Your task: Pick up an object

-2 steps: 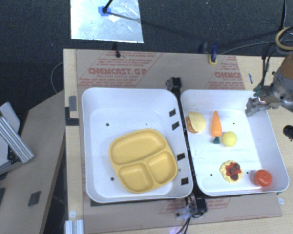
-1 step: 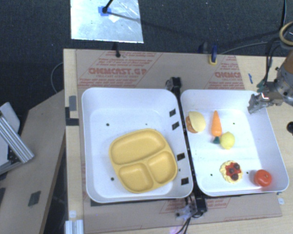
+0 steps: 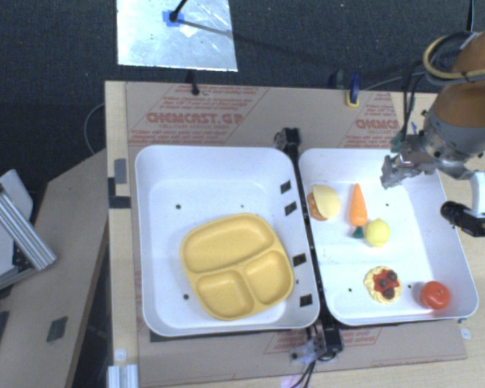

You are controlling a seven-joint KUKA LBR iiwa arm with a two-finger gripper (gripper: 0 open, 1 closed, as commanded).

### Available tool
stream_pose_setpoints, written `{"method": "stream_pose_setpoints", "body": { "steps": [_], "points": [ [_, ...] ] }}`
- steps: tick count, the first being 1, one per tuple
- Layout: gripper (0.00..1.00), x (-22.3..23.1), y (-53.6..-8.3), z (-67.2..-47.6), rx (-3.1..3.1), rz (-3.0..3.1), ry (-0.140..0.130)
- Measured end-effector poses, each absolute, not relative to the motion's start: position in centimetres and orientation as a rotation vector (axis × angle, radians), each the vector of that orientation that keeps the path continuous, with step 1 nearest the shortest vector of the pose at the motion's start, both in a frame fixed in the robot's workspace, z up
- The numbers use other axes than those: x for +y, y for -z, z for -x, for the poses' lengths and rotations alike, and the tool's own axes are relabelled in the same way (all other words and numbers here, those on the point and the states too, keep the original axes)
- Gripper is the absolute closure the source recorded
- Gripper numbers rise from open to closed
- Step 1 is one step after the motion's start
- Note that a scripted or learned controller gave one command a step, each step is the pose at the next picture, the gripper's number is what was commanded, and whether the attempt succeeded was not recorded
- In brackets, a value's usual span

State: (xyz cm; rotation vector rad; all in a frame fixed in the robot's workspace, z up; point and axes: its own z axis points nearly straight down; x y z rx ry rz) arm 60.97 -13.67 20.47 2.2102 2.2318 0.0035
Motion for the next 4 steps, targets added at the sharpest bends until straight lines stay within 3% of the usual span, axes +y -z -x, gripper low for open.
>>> {"method": "stream_pose_setpoints", "body": {
  "steps": [1, 3, 4],
  "points": [
    [1.00, -8.1, -21.4, -62.1, 2.233, -2.209, -0.006],
    [1.00, 3.6, -23.1, -62.4, 2.233, -2.210, -0.006],
    [1.00, 9.4, -23.3, -61.3, 2.234, -2.210, -0.005]
  ]
}}
